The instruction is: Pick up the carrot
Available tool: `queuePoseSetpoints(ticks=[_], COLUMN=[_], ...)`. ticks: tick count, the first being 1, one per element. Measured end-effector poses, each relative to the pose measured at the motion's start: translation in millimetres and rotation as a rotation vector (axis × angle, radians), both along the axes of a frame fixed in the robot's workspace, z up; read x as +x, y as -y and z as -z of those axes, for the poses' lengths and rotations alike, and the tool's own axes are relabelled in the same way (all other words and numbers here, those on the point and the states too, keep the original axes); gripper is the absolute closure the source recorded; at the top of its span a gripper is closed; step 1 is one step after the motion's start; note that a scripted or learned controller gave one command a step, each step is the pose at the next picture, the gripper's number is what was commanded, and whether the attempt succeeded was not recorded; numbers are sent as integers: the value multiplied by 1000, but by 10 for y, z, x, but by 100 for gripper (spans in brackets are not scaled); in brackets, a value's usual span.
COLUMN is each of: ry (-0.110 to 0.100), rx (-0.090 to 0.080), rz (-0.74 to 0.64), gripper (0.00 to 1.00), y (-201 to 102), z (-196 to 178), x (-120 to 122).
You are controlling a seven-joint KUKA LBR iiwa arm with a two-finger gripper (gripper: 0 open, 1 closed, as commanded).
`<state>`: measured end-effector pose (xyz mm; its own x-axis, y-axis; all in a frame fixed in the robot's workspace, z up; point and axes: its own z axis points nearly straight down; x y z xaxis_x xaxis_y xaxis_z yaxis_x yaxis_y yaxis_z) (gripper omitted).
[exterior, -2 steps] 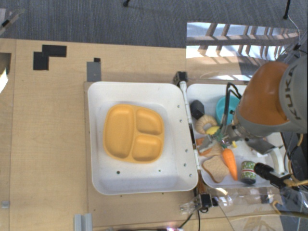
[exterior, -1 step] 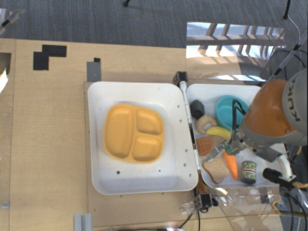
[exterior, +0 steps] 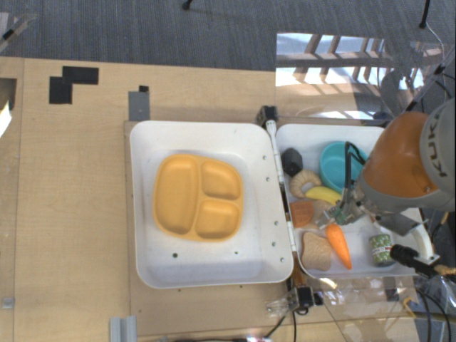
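Note:
The orange carrot lies in the right bin, pointing toward the front, its thick end up by the gripper. My gripper hangs just over that thick end, under the arm's orange band, and seems to touch or nearly touch it. The arm's body hides much of the gripper.
Around the carrot in the right bin are a beige bread slice, a reddish-orange piece, a banana, a tan ring, a black object, a teal bowl and a green can. The left bin holds a yellow divided plate.

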<state>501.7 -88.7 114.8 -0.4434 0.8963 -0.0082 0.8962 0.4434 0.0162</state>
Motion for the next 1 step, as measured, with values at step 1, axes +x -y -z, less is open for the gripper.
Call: queuePoseSetpoints(ticks=[1], ry=[-8], rx=[6], rz=[220], gripper=[100], y=[-770], z=[-717], x=[-19])
